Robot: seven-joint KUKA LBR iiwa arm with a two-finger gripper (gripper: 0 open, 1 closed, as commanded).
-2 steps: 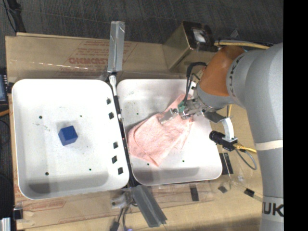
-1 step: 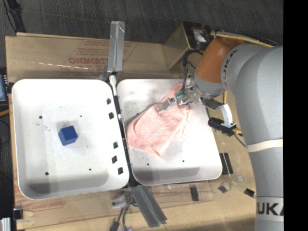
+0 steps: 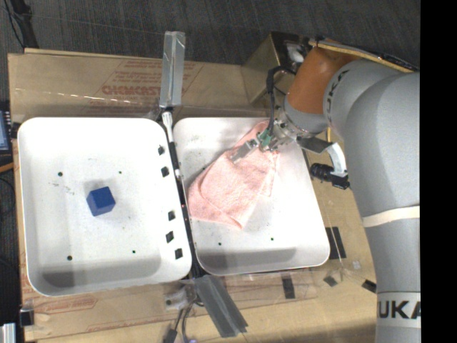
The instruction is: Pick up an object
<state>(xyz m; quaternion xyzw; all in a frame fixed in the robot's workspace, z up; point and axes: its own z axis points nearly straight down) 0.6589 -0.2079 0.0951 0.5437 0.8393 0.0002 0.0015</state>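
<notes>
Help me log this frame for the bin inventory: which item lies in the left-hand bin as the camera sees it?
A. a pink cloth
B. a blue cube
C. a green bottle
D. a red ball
B: the blue cube sits alone on the floor of the left bin, while the pink cloth lies in the right bin under the end effector.
</notes>
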